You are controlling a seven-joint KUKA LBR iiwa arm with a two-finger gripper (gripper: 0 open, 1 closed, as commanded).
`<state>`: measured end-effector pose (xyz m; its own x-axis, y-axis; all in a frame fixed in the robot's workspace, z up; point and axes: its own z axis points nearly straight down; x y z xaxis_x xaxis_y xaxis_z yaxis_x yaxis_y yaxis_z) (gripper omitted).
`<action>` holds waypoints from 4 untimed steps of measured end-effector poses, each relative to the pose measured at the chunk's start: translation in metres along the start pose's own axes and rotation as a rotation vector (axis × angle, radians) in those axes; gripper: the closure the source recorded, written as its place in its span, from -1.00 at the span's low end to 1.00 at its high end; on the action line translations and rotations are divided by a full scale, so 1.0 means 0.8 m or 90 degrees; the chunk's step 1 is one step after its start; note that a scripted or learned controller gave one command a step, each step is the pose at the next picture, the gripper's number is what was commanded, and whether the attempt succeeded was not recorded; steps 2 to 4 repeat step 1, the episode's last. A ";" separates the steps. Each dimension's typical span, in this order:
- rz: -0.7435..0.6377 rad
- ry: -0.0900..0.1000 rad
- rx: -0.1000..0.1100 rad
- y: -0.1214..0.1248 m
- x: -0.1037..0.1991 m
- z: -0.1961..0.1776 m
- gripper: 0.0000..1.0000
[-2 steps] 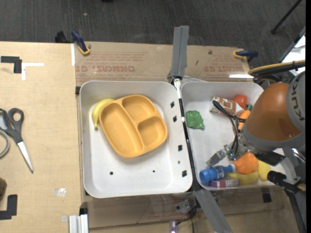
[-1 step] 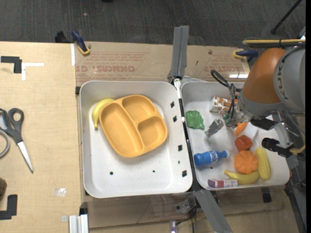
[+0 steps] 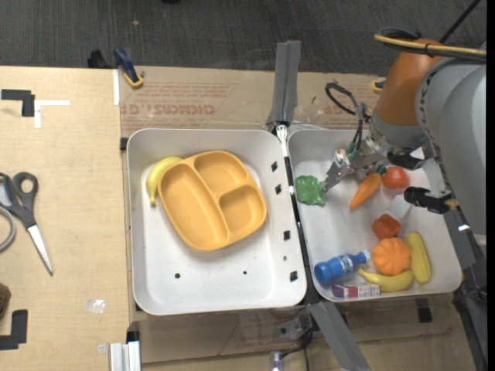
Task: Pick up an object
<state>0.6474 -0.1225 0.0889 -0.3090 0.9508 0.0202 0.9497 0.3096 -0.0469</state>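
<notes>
Looking at the right bin (image 3: 309, 230), the gripper (image 3: 340, 167) hangs low near the back, just beside the top of the carrot (image 3: 365, 191) and near the green toy (image 3: 310, 190). Can't tell how far the fingers are spread, and nothing visibly sits between them. So I'd say nothing's picked yet: the grasp and the lift are both left.
</notes>
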 end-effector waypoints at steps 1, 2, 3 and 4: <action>0.017 -0.014 -0.030 -0.040 0.010 -0.002 -1.00; 0.017 -0.014 -0.030 -0.040 0.010 -0.002 -1.00; 0.017 -0.014 -0.030 -0.040 0.010 -0.002 -1.00; 0.017 -0.014 -0.030 -0.040 0.010 -0.002 -1.00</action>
